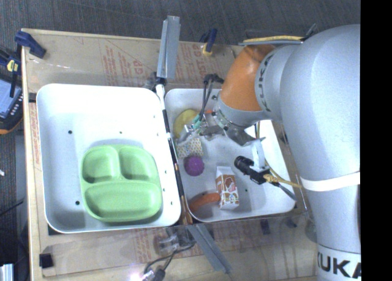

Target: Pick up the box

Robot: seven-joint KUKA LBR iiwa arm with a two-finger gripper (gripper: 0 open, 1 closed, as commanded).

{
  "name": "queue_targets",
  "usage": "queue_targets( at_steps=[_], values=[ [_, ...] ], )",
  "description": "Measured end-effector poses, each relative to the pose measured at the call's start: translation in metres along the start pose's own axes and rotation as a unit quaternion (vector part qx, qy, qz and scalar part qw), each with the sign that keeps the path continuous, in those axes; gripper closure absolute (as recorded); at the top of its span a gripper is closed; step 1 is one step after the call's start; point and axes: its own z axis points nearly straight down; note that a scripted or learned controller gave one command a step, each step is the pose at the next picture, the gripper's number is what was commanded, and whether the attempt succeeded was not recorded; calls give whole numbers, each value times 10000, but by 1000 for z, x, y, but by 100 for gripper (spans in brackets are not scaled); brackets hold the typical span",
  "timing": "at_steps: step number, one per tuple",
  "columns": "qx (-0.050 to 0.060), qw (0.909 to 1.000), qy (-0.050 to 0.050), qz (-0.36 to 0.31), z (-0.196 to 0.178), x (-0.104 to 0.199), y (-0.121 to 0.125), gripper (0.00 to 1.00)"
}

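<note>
Two white bins; small printed carton box [227,190] lies untouched in the right bin [277,151]. Two-finger gripper [195,128], finger state indiscernible, hovers near the yellow object [184,119]; grasp remains undone.

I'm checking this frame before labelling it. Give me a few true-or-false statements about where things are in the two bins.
1. The green divided tray lies in the left bin. True.
2. The box lies in the left bin. False: it lies in the right bin, near its front edge.
3. The purple ball lies in the right bin. True.
4. The gripper is over the green divided tray. False: it is over the back of the right bin, near the yellow object.
</note>
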Motion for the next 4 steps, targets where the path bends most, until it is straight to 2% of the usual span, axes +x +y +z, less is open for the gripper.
queue_targets(
  at_steps=[1, 2, 3, 4],
  values=[
    [25, 9993, 43, 358, 12, 4, -4, 0],
    [6, 9994, 17, 352, 0, 1, -3, 100],
    [6, 9994, 18, 352, 0, 1, -3, 0],
    [13, 9994, 39, 341, 13, 0, 11, 0]
  ],
)
